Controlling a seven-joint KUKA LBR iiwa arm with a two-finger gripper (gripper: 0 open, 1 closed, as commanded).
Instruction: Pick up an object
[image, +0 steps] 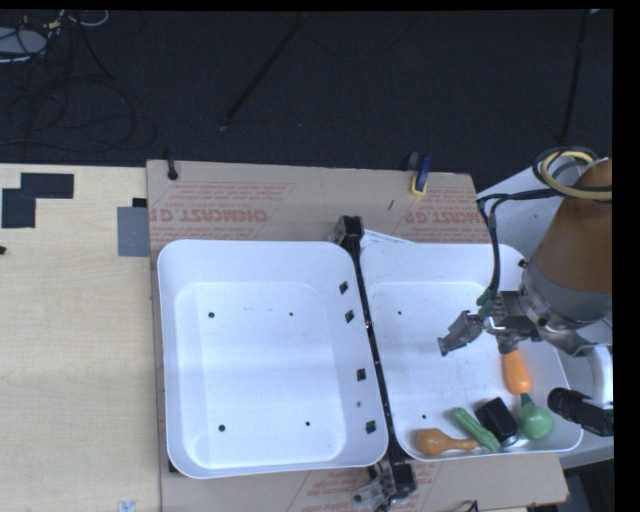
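arm (585, 250) cut off at right; fingers (455, 335) too blurred to read.

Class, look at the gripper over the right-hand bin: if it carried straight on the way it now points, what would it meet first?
The gripper points left and slightly down over the right bin. Most likely it meets that bin's bare white floor first, though depth is hard to judge.

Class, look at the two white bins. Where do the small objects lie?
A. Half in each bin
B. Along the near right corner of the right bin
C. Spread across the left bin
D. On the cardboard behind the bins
B: the carrot, black block, green toy and orange maraca all sit in the right bin, at its near right corner.
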